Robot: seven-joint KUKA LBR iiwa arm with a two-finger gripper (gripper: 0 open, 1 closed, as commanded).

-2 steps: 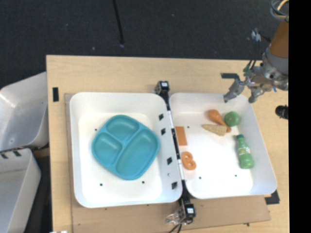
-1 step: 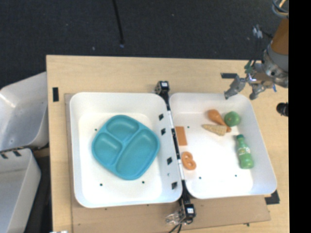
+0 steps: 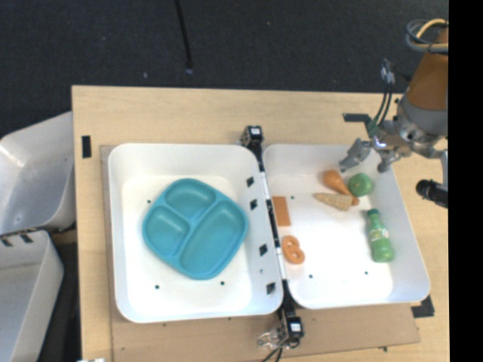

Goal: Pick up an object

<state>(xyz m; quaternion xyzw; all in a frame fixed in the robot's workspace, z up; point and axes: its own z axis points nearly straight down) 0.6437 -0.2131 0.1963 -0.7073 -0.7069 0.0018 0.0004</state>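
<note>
Green ball (image 3: 361, 184) sits touching the orange piece (image 3: 333, 179) and just up from the tan wedge (image 3: 334, 200) — your gripper (image 3: 370, 155) hovers spread and empty just above that ball, presumably lined up to descend on the cluster.

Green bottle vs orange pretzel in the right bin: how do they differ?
Colour: the green bottle is green with a pale label band; the orange pretzel is orange.
Shape: the bottle is long and lies on its side; the pretzel is a flat looped piece and looks smaller.
Place: the bottle lies near the bin's right wall, the pretzel near the divider.
Both rest in the right bin, apart from the gripper.
</note>
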